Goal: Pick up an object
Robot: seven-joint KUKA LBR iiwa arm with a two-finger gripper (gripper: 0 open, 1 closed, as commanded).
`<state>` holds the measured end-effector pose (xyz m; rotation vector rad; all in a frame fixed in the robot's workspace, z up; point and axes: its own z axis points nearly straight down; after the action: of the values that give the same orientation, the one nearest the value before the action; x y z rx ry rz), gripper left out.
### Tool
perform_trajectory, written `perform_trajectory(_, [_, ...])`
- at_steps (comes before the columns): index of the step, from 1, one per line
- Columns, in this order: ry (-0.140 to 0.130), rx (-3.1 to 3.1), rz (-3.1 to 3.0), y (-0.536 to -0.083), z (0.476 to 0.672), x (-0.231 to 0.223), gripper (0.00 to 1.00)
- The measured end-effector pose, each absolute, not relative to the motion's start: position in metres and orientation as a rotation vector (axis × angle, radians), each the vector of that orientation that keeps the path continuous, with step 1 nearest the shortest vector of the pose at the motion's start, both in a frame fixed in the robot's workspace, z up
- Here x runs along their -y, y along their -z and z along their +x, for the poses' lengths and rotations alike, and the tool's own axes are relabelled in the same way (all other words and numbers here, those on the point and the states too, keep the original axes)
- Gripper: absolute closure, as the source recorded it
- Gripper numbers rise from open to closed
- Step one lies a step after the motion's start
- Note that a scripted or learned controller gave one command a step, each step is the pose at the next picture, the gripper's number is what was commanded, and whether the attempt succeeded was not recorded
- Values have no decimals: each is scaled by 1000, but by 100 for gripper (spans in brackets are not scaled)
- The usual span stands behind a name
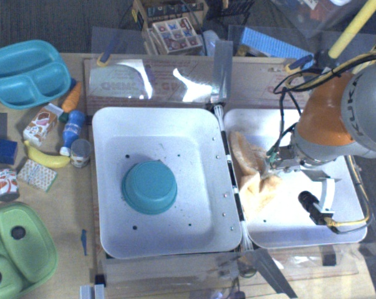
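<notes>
Tan cloth (255,180) in right bin (356,229) | touching tool (276,164) (left side) | grip: cannot tell

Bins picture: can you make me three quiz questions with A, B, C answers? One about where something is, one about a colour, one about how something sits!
1. Where is the round bowl?
A. left bin
B. right bin
C. on the bench

2. What colour is the divided tray at the top left?
A. red
B. blue
C. white

3. How does the bowl sit?
A. upside down
B. on its side
C. stacked on the tray

Answers: 1 A, it lies in the left bin. 2 B, the tray is light blue. 3 A, its flat base faces up.
</notes>
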<state>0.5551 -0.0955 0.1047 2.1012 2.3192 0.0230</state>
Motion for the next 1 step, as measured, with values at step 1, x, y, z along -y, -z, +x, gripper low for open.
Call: perform_trajectory(1, [-22, -2318, 2101, -105, 555, 96, 0])
